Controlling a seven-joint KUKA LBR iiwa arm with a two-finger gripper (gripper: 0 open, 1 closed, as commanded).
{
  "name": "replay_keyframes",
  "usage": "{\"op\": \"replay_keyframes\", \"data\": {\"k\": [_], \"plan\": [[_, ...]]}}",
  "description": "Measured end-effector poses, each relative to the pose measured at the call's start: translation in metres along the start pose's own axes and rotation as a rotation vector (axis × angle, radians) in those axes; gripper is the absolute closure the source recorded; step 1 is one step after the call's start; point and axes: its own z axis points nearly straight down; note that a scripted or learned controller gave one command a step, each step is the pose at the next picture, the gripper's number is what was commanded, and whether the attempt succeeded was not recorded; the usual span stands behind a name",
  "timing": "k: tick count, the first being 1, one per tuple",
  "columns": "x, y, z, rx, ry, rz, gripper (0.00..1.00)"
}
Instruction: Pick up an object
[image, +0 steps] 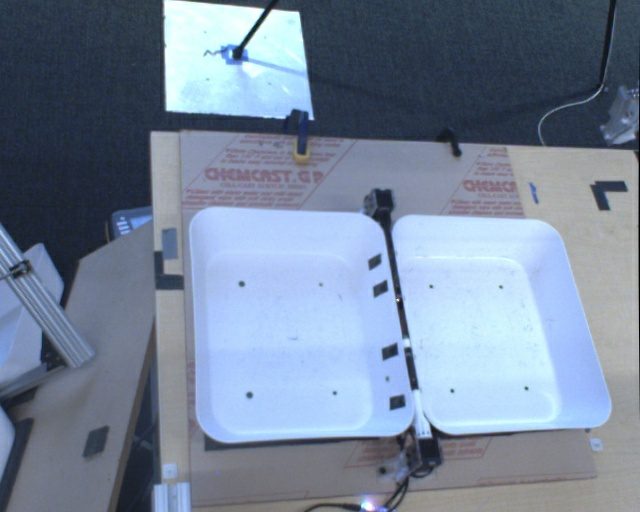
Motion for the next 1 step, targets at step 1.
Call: {"op": "replay_keyframes", "data": {"k": [1], "plan": [[0.007, 0.0052, -0.1058, -0.007, -0.001, 0.001, 1.0]]}}
